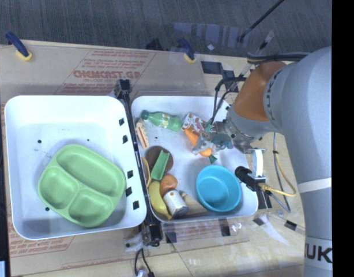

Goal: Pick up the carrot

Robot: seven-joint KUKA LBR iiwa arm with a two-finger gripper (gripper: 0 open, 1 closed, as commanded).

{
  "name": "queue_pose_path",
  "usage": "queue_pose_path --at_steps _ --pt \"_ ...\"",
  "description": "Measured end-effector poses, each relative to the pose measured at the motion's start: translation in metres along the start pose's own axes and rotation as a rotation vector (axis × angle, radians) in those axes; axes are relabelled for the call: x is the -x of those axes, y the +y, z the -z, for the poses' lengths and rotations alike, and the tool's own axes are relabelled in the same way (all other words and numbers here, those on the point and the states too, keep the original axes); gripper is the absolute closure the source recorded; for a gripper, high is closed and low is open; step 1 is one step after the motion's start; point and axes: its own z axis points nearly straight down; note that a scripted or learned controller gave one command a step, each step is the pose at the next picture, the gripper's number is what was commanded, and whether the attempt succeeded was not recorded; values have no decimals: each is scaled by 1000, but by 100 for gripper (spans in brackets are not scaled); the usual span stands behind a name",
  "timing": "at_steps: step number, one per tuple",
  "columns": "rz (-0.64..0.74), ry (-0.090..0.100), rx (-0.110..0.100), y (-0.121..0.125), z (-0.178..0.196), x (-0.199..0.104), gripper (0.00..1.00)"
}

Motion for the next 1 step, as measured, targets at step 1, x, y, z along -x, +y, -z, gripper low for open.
queue_pose_path --at_steps 1 --pt "-121 0 8 -6 32 -61 100"
